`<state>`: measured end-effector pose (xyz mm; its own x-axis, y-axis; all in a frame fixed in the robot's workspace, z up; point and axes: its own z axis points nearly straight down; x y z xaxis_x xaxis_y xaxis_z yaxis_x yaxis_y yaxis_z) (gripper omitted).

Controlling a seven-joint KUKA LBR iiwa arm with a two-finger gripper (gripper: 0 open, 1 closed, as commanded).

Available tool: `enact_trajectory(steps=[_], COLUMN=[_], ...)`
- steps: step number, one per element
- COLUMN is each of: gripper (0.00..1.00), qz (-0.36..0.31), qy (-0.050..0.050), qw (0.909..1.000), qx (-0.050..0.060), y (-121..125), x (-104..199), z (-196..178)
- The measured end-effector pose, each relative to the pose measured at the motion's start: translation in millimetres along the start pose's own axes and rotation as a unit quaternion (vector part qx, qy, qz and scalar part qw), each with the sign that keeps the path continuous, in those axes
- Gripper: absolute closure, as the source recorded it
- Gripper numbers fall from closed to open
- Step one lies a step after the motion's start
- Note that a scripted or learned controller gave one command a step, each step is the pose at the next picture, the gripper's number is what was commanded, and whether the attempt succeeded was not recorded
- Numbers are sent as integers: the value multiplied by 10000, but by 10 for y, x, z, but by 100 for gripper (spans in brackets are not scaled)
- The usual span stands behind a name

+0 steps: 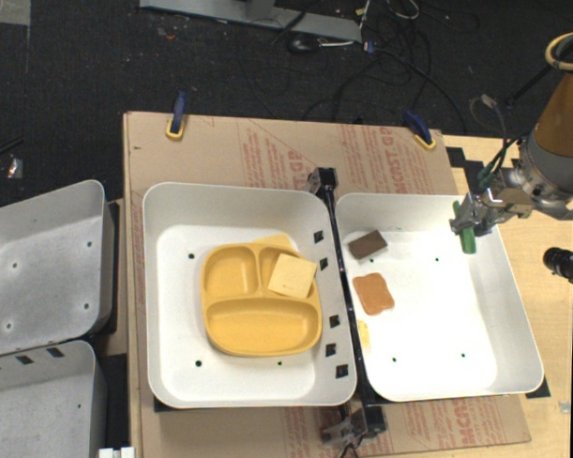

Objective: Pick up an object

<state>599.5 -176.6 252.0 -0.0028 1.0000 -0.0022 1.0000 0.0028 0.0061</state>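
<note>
Gripper [471,223] is hovering over the right bin's [469,371] far right corner. It's pinching a small green object [468,243] between its fingers.

Arm reaching from right, claw [468,230] pointed down, fingers possibly shut.

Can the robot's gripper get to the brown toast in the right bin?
Probably yes. The toast lies flat and alone in the right bin, with bare floor between it and the gripper hovering above.

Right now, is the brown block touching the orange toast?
Apart. The camera view shows white bin floor between the brown block and the orange toast.
</note>
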Motion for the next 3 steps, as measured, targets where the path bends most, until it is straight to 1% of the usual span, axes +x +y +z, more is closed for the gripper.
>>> enact_trajectory(steps=[1,3], gripper=[100,100], qz=[-19,-27], qy=[20,21], qw=[10000,10000], qx=[41,37], y=[-72,-26], x=[527,1608], z=[137,226])
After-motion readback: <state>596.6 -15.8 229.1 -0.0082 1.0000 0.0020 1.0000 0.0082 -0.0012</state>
